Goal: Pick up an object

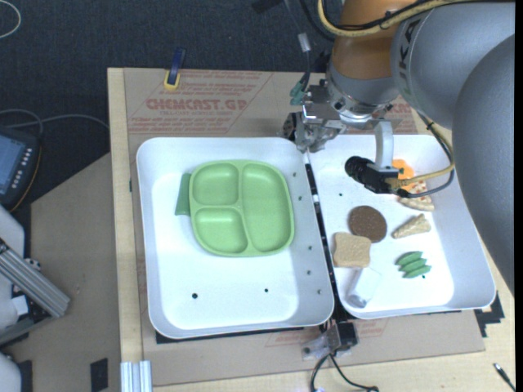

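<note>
While tool (310, 140) hangs, cookie (367, 223) lies apart.

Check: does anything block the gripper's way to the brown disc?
Nothing visible does. The gripper hangs over the far left corner of the right bin; the disc lies uncovered on its floor, bread beside it.

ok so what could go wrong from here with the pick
1. The jaws hang over the far rims where the left white bin and right white bin meet; a straight descent would likely strike a rim, not an object.
2. The brown round disc and tan bread slice lie close together, so a grab at one may nudge or catch the other.
3. Both look flat against the bin floor, so a pinch may slip off.
</note>
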